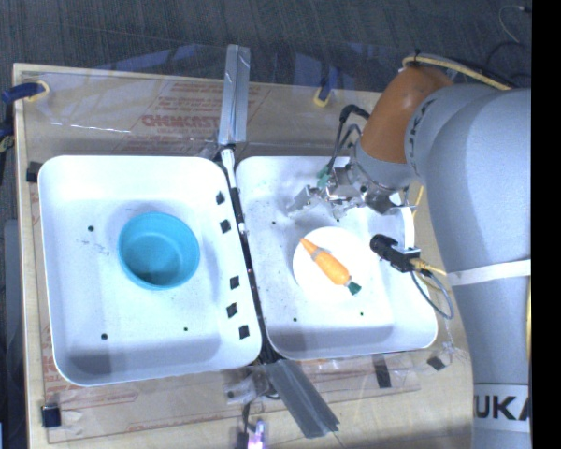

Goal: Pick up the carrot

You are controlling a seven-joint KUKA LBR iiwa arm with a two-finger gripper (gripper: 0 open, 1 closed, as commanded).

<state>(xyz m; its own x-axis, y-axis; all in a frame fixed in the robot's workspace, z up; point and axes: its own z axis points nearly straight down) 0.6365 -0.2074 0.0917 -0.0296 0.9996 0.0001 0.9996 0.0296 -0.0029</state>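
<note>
Where your arm reaches over the right bin (407, 321), carrot (331, 267) on a white plate (309, 271) near its centre, gripper (320, 195) toward the far edge, seemingly open, holding nothing, blue bowl (159, 250) in the left bin (65, 344).

- The carrot (331, 267) is orange, with a small green tip at its lower-right end.
- It lies flat and slanted on a white plate (309, 271) in the right bin (262, 251).
</note>
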